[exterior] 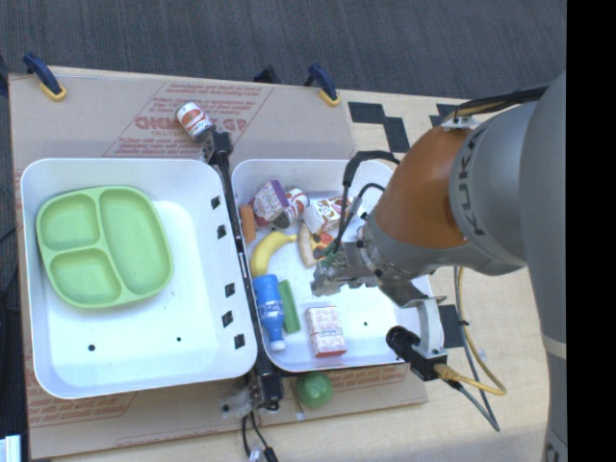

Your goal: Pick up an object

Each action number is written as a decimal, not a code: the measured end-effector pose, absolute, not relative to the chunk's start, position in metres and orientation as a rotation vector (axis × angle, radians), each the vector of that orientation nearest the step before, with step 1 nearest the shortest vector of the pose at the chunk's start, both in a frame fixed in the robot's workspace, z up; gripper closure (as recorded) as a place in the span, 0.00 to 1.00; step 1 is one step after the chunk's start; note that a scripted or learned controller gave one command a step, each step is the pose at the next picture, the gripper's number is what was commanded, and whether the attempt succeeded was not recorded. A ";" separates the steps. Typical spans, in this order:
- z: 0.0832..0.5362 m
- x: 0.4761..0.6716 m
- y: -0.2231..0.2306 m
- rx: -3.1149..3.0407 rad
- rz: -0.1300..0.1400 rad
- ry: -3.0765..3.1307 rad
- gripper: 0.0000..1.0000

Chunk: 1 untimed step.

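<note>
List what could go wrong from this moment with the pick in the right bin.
The gripper hangs over tightly packed items: the banana lies against the blue bottle and small packets, so a descent might catch two things or just push them aside. The pink box lies near the bin's front wall, leaving little room for a grasp there.

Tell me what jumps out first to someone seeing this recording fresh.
The bulky grey arm with its orange band dominates the right, reaching over the right white bin, its pincer low among a jumble of small items, including a yellow banana and a blue bottle. In the left white bin lies a pale green divided plate.
</note>
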<state>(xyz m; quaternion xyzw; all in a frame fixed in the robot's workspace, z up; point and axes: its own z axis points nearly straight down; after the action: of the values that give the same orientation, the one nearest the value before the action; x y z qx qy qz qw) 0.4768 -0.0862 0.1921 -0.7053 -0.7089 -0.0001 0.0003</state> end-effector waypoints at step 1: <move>0.192 0.477 -0.086 -2.215 0.000 -2.226 0.00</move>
<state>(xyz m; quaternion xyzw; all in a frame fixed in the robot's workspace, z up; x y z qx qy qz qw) 0.4766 -0.0861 0.1918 -0.7053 -0.7089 0.0001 0.0005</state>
